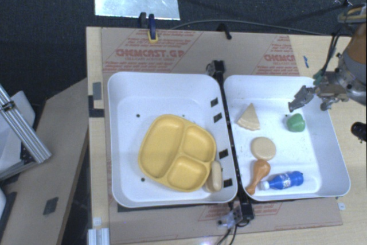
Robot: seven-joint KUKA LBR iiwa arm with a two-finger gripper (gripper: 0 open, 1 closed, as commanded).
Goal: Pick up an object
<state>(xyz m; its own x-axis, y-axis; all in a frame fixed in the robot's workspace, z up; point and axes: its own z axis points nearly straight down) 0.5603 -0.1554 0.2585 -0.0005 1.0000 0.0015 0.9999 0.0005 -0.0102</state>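
Two grey jaws (307,97), spread with nothing between them, hang over the right white bin (338,172) at its far right, just beyond the small round green object (296,122) lying there.

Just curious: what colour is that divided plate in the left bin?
Yellow; the divided plate shows best in the camera view.

The arm comes in from the right edge, with the orange band showing up near the top corner. Its wrist is angled down and to the left. The gripper (300,101) hangs low, fingers spread apart and holding nothing.
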